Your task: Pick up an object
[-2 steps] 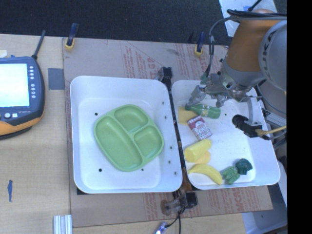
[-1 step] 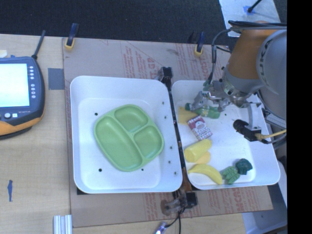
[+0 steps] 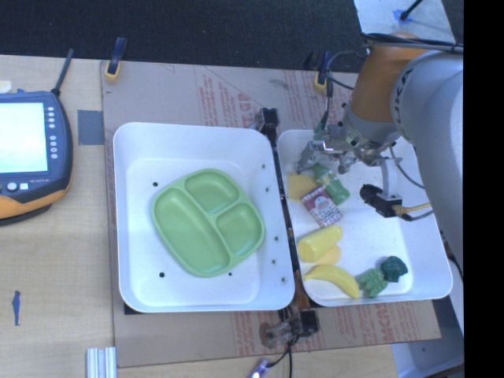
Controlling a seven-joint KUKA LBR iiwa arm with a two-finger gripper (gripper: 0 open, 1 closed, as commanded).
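I see the left bin (image 3: 126,211) holding only a green divided plate (image 3: 208,222). The right bin (image 3: 429,239) holds a red packet (image 3: 321,207), with a yellow cup (image 3: 320,243) and banana (image 3: 334,279) below it. The gripper (image 3: 327,154) sits just above the packet; finger state unclear.

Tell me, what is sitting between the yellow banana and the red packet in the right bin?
In the camera view, a yellow cup-like piece lies on its side between the red packet and the banana, close above the banana.
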